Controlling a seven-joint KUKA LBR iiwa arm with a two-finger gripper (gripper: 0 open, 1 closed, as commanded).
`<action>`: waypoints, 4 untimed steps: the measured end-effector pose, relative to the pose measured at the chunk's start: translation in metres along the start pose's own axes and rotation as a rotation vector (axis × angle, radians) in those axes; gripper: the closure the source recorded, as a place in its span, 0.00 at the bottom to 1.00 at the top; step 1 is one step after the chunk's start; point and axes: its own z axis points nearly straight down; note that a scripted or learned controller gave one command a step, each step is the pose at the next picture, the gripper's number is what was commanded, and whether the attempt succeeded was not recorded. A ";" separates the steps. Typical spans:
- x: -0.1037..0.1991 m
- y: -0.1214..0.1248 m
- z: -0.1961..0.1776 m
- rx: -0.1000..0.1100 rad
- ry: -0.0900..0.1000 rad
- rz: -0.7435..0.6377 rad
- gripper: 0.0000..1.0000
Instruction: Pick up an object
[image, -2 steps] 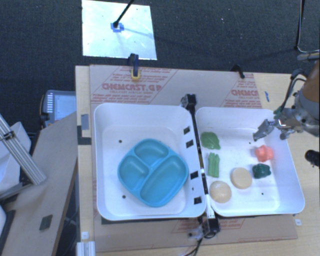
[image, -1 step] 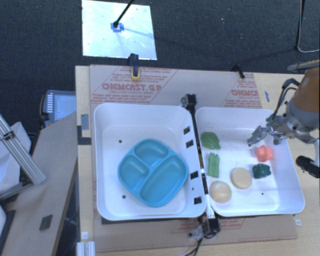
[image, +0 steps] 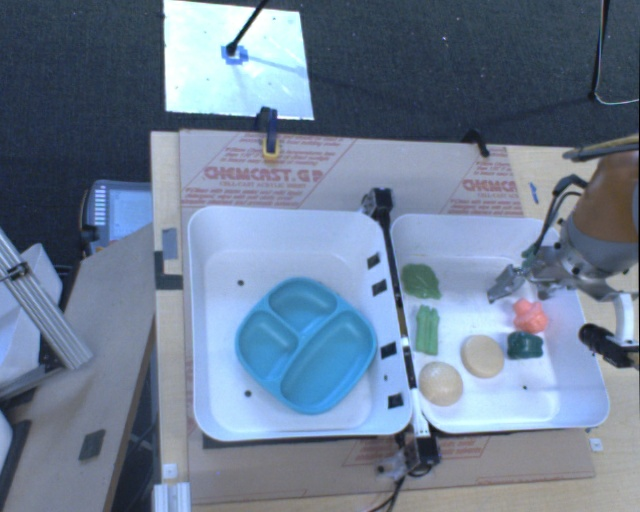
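— Where's the gripper (image: 512, 283)?
— Over the right white plastic bin (image: 575, 408), at two o'clock; I can't tell its state.
— Nearest object?
— The small orange-pink lumpy toy (image: 531, 316), at its five o'clock.

I read "CHEMCAST GP" printed in red on the protective sheet (image: 330, 165) under the bins, once behind the left bin (image: 210, 300) and again, slanted, behind the right bin (image: 590, 400).
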 end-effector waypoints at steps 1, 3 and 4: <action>0.000 0.001 -0.012 -0.003 -0.001 0.000 1.00; -0.004 0.008 -0.120 -0.007 -0.002 -0.003 1.00; -0.004 0.009 -0.121 -0.001 0.000 -0.003 1.00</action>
